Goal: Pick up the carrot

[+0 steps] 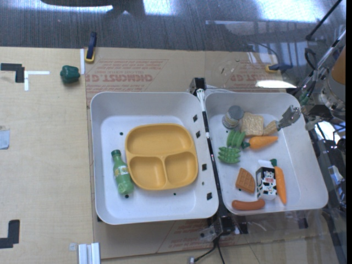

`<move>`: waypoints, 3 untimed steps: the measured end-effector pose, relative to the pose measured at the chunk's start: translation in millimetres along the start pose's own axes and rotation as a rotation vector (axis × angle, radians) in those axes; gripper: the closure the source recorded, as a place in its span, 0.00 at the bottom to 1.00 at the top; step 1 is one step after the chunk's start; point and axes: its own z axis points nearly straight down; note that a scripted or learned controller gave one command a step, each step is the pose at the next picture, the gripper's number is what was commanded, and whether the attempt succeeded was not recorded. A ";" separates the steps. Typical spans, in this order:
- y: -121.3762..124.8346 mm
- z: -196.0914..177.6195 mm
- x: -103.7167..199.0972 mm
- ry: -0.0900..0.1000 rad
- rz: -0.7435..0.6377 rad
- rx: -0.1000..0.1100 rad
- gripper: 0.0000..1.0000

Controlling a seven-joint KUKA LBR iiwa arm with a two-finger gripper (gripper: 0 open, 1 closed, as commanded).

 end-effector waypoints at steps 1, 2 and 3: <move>15.9 107.4 -4.1 -0.006 -0.050 -0.020 0.00; 29.7 123.4 10.2 0.000 0.073 -0.004 0.00; 2.2 125.5 10.1 0.004 0.296 0.002 0.00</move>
